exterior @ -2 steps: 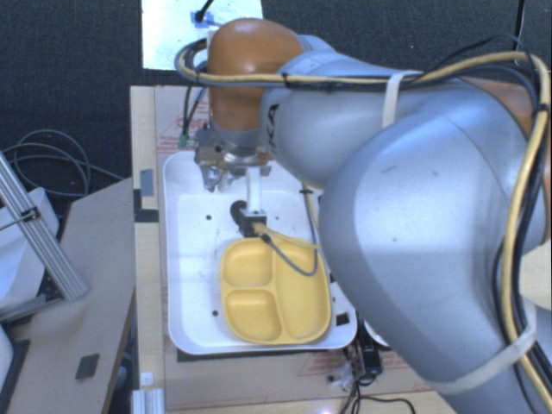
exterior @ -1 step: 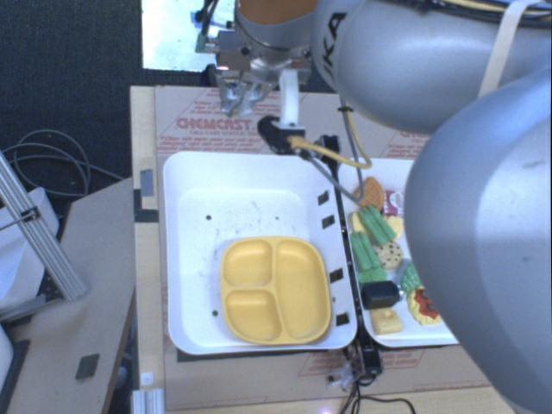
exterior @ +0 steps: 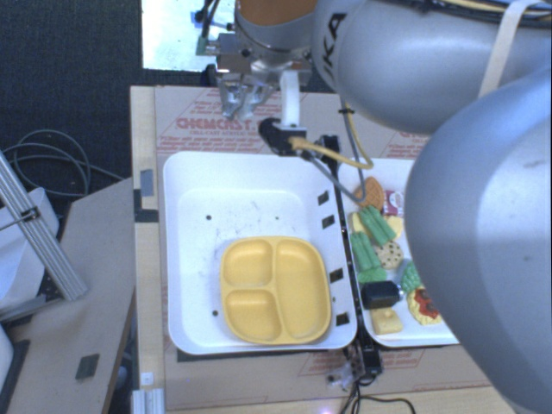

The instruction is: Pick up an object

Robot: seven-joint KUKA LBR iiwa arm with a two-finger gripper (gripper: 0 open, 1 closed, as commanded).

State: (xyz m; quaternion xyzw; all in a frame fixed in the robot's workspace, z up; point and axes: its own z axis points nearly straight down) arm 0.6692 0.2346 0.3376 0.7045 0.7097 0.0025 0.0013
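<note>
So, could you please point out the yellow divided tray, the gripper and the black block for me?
yellow divided tray (exterior: 276, 289), camera view, centre ridge.
gripper (exterior: 241, 103), camera view, between its fingertips.
black block (exterior: 379, 295), camera view, top face.

Loads of open floor across the left bin (exterior: 185, 231) rear; yellow tray (exterior: 276, 289) hogging the front, toys (exterior: 377, 240) crammed right.

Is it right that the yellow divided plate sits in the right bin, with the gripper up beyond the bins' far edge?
Not quite. The camera view shows the yellow divided plate in the left bin, not the right. The gripper is indeed beyond the bins' far edge.
</note>
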